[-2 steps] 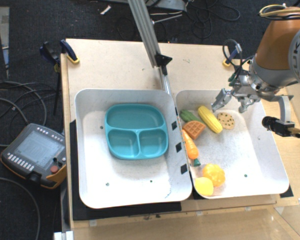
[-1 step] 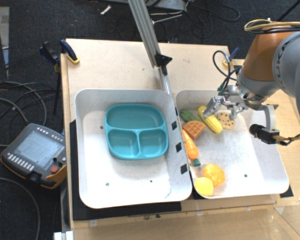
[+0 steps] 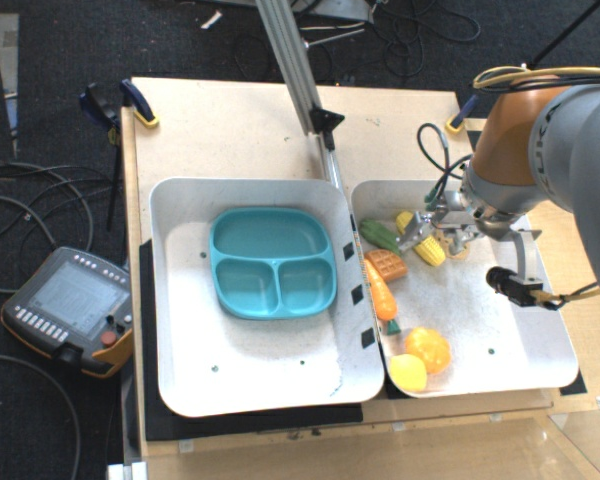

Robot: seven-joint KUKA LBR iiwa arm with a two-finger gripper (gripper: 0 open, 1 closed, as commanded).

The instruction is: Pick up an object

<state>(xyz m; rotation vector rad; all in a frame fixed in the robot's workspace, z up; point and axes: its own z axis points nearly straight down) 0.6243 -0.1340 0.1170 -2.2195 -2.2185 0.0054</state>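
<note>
Pale bench (image 3: 240, 128) on dark floor, cables around, control pendant (image 3: 65, 308) at left. Two white bins side by side. Left bin (image 3: 180, 368) holds teal divided plate (image 3: 273, 262). Right bin (image 3: 540, 358) holds toy food: corn cob (image 3: 427, 247), green pickle (image 3: 380, 233), waffle (image 3: 385, 264), carrot (image 3: 381, 294), orange (image 3: 429, 347), lemon (image 3: 408, 372). My arm reaches in from right, wrist bent down over right bin's far end. My gripper (image 3: 438, 226) sits low right at corn cob; whether fingers grip it, cannot tell.
</note>
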